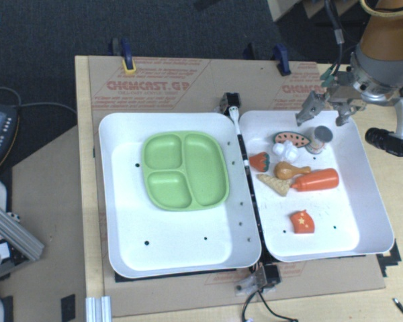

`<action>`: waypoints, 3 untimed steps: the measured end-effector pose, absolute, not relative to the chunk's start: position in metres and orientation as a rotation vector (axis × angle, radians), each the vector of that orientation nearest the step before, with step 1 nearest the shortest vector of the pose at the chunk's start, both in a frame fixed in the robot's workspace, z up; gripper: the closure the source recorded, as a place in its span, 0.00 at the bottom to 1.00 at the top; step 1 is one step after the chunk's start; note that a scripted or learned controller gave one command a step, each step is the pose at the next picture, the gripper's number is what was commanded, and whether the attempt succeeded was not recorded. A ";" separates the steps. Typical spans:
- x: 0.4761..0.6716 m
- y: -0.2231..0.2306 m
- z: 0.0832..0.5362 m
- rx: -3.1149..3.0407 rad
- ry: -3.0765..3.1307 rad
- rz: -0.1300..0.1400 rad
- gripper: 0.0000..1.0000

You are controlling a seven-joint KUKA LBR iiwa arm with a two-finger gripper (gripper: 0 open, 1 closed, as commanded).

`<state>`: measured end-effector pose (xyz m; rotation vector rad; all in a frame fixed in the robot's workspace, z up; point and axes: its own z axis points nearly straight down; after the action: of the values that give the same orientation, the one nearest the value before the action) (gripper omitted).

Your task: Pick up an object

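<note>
While the gripper (326, 107) hangs open and empty at upper right, I judge nothing picked—toys (297, 173) remain in the right bin (369, 210).

Two shallow white plastic bins are seen side by side. A pale green three-compartment tray (186, 170) is held in the left bin (121, 247). Small toy foods, among them an orange carrot-shaped piece (316, 180), are clustered in the right bin (363, 213), above whose far edge the two-finger gripper (326, 110) is positioned, fingers spread apart.
</note>
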<state>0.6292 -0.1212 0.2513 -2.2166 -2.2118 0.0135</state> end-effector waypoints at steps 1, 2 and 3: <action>0.631 -0.121 0.260 -2.222 -2.222 0.000 0.00; 0.629 -0.111 0.206 -2.216 -2.219 0.005 0.00; 0.639 -0.111 0.154 -2.218 -2.220 0.004 0.00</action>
<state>0.6388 -0.1113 0.1545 -2.2175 -2.2201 0.0045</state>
